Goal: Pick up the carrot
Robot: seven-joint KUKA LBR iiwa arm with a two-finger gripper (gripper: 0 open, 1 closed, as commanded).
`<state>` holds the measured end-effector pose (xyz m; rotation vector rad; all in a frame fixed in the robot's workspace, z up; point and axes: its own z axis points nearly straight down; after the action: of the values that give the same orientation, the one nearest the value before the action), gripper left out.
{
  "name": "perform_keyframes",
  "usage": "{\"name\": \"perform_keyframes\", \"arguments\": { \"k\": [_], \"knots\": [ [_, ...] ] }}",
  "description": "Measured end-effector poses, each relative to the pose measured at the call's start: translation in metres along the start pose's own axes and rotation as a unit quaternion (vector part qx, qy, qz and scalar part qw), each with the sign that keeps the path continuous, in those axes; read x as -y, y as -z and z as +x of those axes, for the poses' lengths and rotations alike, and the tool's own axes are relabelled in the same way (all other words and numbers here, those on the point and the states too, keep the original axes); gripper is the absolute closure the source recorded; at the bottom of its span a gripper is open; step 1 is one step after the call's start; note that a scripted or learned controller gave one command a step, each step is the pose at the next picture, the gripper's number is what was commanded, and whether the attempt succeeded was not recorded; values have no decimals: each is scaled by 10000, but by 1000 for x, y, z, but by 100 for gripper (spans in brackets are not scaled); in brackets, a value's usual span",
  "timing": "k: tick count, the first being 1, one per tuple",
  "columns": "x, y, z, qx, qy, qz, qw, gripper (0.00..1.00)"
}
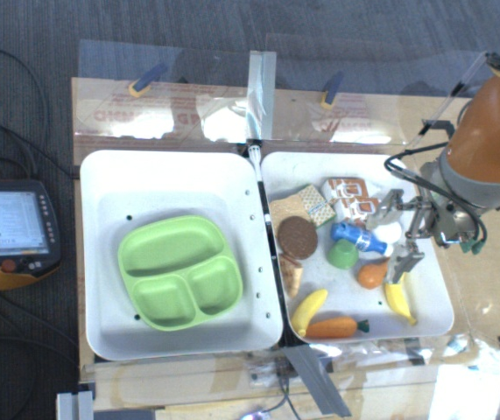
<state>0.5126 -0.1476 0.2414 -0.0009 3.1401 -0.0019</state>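
Note:
The carrot (330, 327), orange with a dark green stub at its right end, lies flat along the front wall of the right bin (432, 320). My gripper (399, 232) hangs over the right side of that bin, up and to the right of the carrot and well apart from it. Its two fingers (406, 258) are spread open and hold nothing. One fingertip points down near a small orange fruit (371, 275) and a yellow banana (398, 300).
The right bin also holds a second banana (308, 309) touching the carrot's left end, a green cup (343, 254), a blue bottle (357, 236), a brown round cookie (297, 236), a cracker (307, 206) and a red-and-white box (351, 198). A green divided plate (179, 269) sits in the left bin.

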Motion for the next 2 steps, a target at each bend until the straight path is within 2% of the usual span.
{"name": "perform_keyframes", "arguments": {
  "k": [1,2],
  "knots": [
    [-9,-96,-20,-22,-343,-10,9994,0],
    [-97,-57,7,-8,-2212,-8,9752,0]
  ]
}}
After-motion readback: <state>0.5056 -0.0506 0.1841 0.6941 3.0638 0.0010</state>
